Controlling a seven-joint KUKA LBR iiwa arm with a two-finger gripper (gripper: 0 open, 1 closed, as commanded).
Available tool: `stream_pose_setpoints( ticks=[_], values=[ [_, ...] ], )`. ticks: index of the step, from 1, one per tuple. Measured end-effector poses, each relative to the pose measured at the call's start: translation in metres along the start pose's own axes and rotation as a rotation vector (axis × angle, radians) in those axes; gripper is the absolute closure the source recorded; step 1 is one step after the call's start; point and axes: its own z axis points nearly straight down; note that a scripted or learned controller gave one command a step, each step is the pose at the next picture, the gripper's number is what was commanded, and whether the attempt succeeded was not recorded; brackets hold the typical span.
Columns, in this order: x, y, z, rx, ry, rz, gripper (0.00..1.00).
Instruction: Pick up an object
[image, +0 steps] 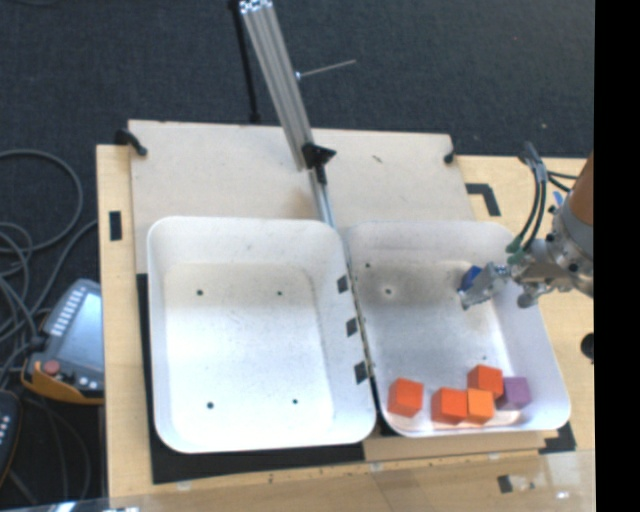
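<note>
Five blocks sit bunched along the near edge of the right bin, toward its near right corner; one orange cube stands a little apart on the left of the row, then two more orange cubes touching side by side, a fourth orange block just behind them, and a purple cube at the right end, close against the bin's wall; the left bin lies alongside, its floor showing a few dark specks. And the gripper reaches in from the right, over the right bin's far right part, well apart from the blocks; whether the jaws are spread or closed I cannot tell from here, and nothing is seen between them. As for progress, I'd call it early; no block lifted, every one on the bin floor; the descent, the grasp and the lift all remain.
</note>
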Motion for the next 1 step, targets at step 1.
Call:
stream_pose_setpoints(
  ticks=[1],
  values=[
    [-0.0409, 0.0125, 0.1548, 0.010, 0.002, -0.004, 0.00]
  ],
)
